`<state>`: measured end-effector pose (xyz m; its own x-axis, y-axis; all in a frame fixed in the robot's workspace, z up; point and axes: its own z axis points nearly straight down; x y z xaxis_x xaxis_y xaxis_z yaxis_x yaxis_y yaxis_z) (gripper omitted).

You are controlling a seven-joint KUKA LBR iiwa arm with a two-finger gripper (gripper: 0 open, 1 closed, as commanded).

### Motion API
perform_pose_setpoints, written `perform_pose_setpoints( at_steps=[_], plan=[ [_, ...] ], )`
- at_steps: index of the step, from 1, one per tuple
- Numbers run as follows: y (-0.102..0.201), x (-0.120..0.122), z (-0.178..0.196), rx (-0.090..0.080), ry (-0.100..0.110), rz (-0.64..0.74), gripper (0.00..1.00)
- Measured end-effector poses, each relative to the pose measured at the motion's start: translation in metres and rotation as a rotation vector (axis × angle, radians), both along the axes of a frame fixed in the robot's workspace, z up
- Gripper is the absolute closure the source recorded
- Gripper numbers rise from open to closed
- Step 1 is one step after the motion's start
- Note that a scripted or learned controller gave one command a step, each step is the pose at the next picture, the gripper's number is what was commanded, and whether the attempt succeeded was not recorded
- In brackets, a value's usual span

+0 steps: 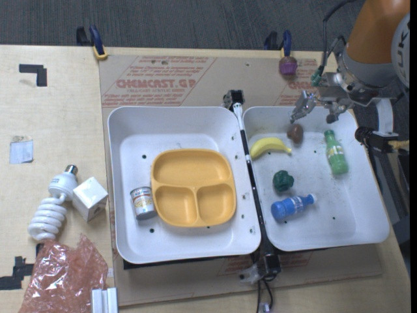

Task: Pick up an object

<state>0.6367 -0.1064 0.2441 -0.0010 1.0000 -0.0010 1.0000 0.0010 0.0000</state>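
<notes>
Above the right bin's [365,227] far edge, the gripper [317,107] is poised with fingers spread, nothing gripped. Just beneath, beside the banana [270,147], a small brown, rounded object [296,133] is seen. Bare floor is left between the green bottle [335,152] and blue bottle [292,207].

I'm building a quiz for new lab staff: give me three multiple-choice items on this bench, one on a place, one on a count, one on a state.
1. Where does the yellow divided tray lie?
A. left bin
B. right bin
C. the bench

2. How many bottles lie in the right bin?
A. one
B. two
C. four

3. How does the green bottle rest?
A. upright
B. on its side
C. between the end effector's fingers

Key: 1 A, it sits in the left bin beside the small can. 2 B, green bottle plus blue bottle. 3 B, it lies flat, apart from the end effector.
</notes>
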Motion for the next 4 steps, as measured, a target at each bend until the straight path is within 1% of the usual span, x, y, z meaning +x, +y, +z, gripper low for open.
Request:
perform_pose_setpoints(
  at_steps=[1, 2, 3, 4],
  plan=[
    [-0.045, -0.022, -0.142, 0.001, 0.000, -0.002, 0.00],
    [-0.014, -0.101, -0.152, 0.001, 0.000, -0.003, 0.00],
    [0.010, -0.128, -0.152, 0.001, 0.001, -0.003, 0.00],
    [0.010, -0.126, -0.142, 0.000, -0.003, -0.005, 1.00]
  ],
)
